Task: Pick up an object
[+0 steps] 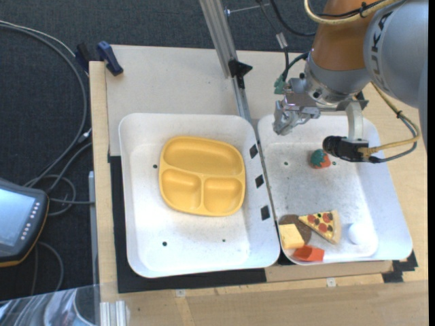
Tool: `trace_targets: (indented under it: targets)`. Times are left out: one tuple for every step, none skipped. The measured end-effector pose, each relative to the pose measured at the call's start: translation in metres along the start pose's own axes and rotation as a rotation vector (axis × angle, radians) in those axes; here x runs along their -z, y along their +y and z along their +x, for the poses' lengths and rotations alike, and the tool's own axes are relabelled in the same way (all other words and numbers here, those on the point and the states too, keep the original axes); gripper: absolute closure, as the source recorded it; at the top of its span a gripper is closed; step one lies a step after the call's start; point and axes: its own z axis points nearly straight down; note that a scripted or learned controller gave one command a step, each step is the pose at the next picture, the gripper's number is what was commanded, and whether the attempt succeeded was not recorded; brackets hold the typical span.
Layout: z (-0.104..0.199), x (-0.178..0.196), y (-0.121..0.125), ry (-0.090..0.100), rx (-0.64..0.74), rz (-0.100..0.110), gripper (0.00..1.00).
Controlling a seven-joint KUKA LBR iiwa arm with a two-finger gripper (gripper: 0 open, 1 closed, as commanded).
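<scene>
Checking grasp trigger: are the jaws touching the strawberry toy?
Apart. The camera view shows bare white bin floor between the gripper and the strawberry toy.

yellow tray (202, 175), white bins (197, 260)

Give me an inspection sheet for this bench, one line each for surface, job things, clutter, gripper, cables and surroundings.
Surface: pale bench bearing a left bin and a right bin, both speckled with dark marks.
Job's things: in the right bin, a small red and green toy near the top; a pizza slice, a yellow block, an orange piece and a white ball along the bottom edge.
Clutter: yellow divided tray in the left bin; blue clip at the bench's top left corner.
Gripper: gripper above the right bin's top left corner, holding nothing.
Cables: black cables on the floor at left.
Surroundings: dark carpet; handheld screen at left.
</scene>
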Motion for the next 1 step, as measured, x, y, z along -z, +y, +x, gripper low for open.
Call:
trace_targets:
  targets:
    - [0.0589,0.0051,-0.0026,-0.001,0.001,-0.005,1.00]
